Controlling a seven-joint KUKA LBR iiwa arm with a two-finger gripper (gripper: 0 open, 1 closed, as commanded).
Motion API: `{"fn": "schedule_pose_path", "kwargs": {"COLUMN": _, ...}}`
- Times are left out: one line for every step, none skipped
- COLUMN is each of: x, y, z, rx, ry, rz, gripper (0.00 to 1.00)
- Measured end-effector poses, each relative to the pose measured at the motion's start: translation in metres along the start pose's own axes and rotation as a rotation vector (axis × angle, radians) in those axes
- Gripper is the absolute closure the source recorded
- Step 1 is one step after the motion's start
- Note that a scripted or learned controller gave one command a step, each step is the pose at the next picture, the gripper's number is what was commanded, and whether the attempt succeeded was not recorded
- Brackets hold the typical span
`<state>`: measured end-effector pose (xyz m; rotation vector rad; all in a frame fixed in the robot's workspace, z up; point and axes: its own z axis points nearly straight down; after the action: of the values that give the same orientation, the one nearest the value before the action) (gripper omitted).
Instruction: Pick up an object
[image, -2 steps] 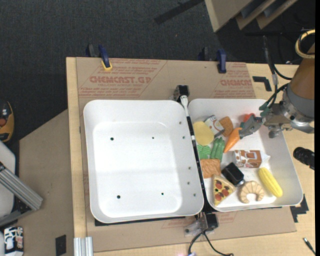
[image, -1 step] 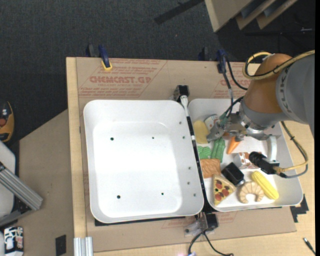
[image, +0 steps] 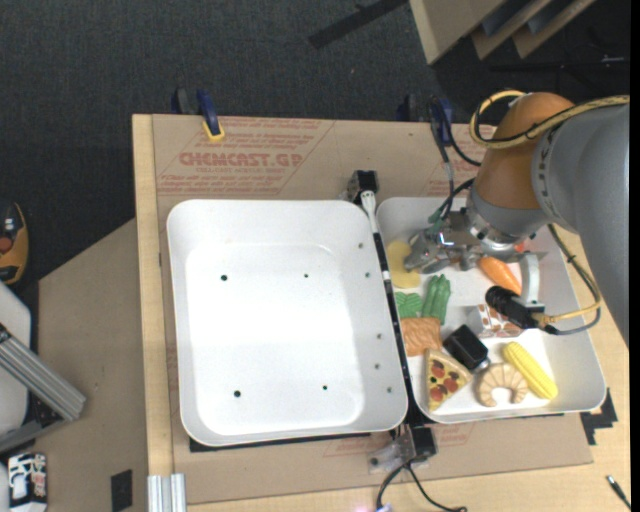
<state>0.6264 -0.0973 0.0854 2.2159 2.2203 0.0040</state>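
Observation:
The right bin (image: 585, 385) holds several toy foods: a pale yellow piece (image: 400, 262), a green vegetable (image: 427, 297), a salmon-coloured slab (image: 420, 333), a pizza slice (image: 446, 378), a black block (image: 466, 347), a croissant (image: 503, 384), a yellow corn cob (image: 531, 368) and an orange carrot (image: 499, 272). My gripper (image: 441, 250) hangs low over the bin's back left part, just right of the pale yellow piece and above the green vegetable. Nothing shows as held in it. The wrist hides part of the bin's back.
The left bin (image: 200, 300) lies beside the right one, its rim touching at the middle. The grey arm (image: 590, 160) with its orange band (image: 512, 165) crosses the right bin's back right corner. Blue clamps (image: 210, 115) sit at the board's back edge.

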Motion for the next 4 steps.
{"fn": "schedule_pose_path", "kwargs": {"x": 0.072, "y": -0.012, "z": -0.107, "rx": -0.005, "ry": 0.004, "rz": -0.006, "gripper": 0.0}}
{"fn": "schedule_pose_path", "kwargs": {"x": 0.093, "y": 0.01, "z": -0.187, "rx": -0.007, "ry": 0.002, "rz": -0.002, "gripper": 0.0}}
{"fn": "schedule_pose_path", "kwargs": {"x": 0.081, "y": 0.043, "z": -0.214, "rx": -0.002, "ry": 0.0, "rz": 0.0, "gripper": 0.0}}
{"fn": "schedule_pose_path", "kwargs": {"x": 0.081, "y": 0.042, "z": -0.223, "rx": -0.001, "ry": -0.001, "rz": 0.0, "gripper": 1.0}}
